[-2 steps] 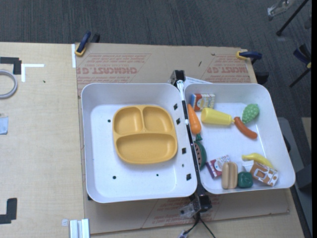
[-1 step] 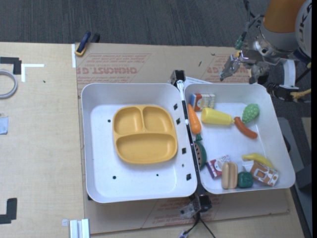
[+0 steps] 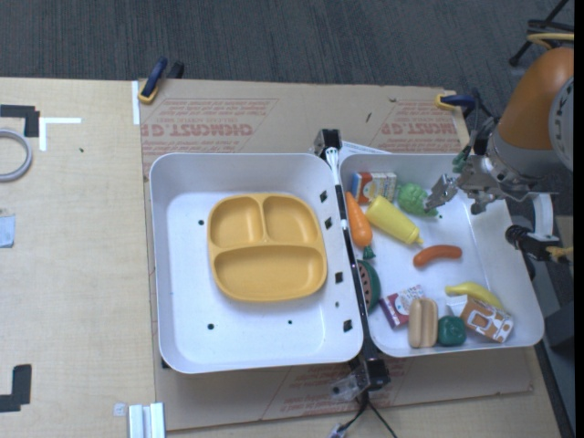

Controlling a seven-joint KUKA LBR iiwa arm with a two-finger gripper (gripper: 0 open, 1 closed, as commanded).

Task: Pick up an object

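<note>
The right bin holds several toy foods: a green vegetable, a yellow mustard bottle, an orange carrot, a red sausage, a banana, a hot dog and an orange carton. My gripper hangs over the bin's far right part, just right of the green vegetable. Its fingers look spread, with nothing between them.
The left bin holds a yellow divided plate. A small box stands at the right bin's far left corner, and a watermelon slice leans on the divider. A blue clamp sits at the cardboard's far left corner.
</note>
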